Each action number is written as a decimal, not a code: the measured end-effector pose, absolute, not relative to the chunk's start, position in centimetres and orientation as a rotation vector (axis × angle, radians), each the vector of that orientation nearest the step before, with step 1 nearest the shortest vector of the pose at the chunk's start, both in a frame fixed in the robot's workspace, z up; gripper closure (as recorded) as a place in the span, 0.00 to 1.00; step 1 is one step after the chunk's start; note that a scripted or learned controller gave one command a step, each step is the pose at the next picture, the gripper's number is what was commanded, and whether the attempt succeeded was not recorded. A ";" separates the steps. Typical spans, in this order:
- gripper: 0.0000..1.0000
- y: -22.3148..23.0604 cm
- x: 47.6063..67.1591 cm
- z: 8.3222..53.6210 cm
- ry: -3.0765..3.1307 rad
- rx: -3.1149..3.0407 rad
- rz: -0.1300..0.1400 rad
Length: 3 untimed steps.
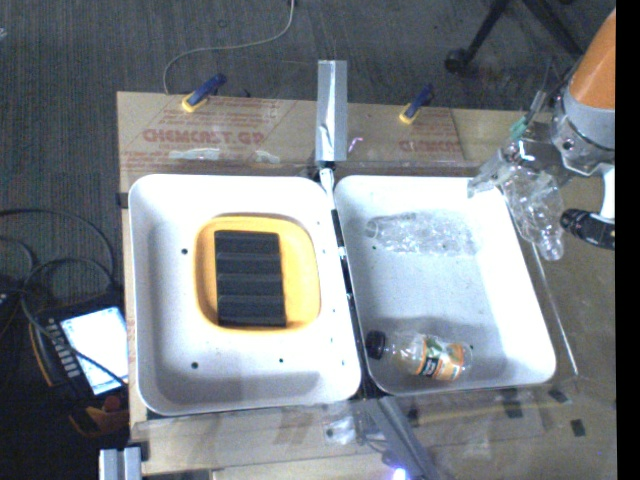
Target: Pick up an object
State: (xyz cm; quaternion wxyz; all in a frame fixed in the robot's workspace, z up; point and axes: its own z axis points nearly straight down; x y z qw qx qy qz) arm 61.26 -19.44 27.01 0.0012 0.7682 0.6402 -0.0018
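Observation:
In the left bin (160, 298) lies a yellow block with a black ridged top (254, 274), flat near the middle. The right bin (530, 298) holds a crumpled clear plastic bottle (420, 234) near its far wall. A small bottle with a black cap and orange label (425, 356) lies on its side near the front wall. My gripper (533, 211) hangs over the right bin's far right rim, above and to the right of both bottles. Nothing is visibly held in it.
A grey upright post (331, 113) stands behind the seam between the bins. Two clamps with blue and yellow handles (203, 92) (416, 103) sit on the board behind. Cables and a lit tablet (85, 343) lie on the floor at left.

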 end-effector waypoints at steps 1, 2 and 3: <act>0.00 -19.5 61.2 27.0 2.009 2.412 -0.006; 1.00 -19.5 61.3 27.9 2.007 2.410 -0.014; 1.00 -13.4 66.8 15.5 2.056 2.378 -0.006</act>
